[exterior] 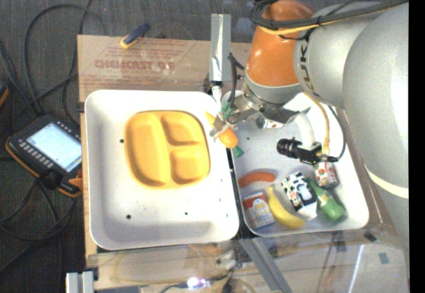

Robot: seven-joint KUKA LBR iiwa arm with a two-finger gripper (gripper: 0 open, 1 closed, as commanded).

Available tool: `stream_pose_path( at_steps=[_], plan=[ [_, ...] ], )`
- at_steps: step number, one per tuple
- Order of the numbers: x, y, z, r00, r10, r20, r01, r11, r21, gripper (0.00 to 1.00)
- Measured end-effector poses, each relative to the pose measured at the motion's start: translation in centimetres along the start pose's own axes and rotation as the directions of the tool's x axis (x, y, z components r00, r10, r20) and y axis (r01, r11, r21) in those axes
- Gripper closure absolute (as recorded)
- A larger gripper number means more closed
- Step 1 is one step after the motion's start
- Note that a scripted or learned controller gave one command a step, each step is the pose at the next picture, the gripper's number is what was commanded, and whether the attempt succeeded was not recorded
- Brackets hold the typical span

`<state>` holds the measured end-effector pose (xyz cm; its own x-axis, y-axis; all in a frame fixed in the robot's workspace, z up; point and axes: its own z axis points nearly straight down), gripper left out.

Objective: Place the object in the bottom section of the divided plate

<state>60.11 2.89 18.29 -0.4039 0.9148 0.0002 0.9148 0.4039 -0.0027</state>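
Observation:
The yellow divided plate (167, 149) lies in the left white bin (113, 218), with one long section on its left and two smaller ones on its right. My gripper (223, 127) hangs over the seam between the two bins, just right of the plate's top right corner. A small orange toy (228, 138) with a green tip sits between its fingers, lifted off the bin floor. The orange wrist band and grey arm cover the upper part of the right bin.
The right bin (355, 215) holds a banana (285, 212), a black-and-white patterned item (297, 192), a green item (330, 206), a small red-and-white can (325, 174), a labelled cup (257, 210) and a flat orange piece (257, 179). A handheld pendant (46, 147) lies left of the bench.

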Motion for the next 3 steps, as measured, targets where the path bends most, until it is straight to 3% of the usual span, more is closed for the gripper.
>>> stream_pose_path(
  at_steps=[1,2,3],
  plan=[
    [0.1,0.0,-0.8,1.000,0.000,-0.002,0.000,1.000,0.001,1.00],
    [-1.0,-0.4,0.0,0.997,0.082,-0.001,-0.082,0.997,0.000,1.00],
    [-1.2,1.5,-2.5,0.993,-0.121,0.003,0.121,0.993,-0.001,1.00]
  ],
)
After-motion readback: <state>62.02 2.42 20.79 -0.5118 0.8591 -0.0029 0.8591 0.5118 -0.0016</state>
